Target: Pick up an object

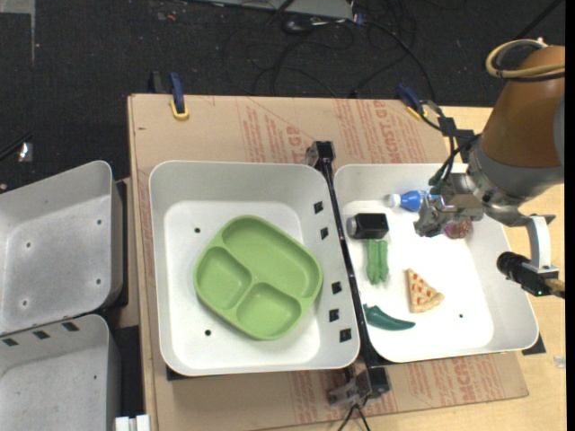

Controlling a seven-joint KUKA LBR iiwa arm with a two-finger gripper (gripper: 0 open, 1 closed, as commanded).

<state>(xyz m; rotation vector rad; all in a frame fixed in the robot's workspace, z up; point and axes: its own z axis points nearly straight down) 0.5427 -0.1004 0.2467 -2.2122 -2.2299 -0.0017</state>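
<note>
A wooden bench (269,128) is seen bearing two shallow white bins side by side, and the black divider (340,250) between them is taken as the landmark. The left bin (171,196) lies just left of the divider; a green divided plate (258,277) with three compartments is laid flat in it, near the divider. The right bin (503,330) lies just right of the divider. The grey arm (526,124), with its orange band, is extended over the far right part of that bin, well apart from the divider. The gripper (437,218) is lowered right of the divider, at the bin's rear half; whether it is spread or pressed together cannot be told. Objects available for picking are listed by size: a green bean pod (377,261) near the divider; a dark green pepper (388,318) just right of the divider, toward the front; a black block (367,225) just beside the divider; a pizza slice (421,292) further right; a blue and white bottle (406,200) beside the gripper; a dark reddish item (459,228) just right of the gripper.
</note>
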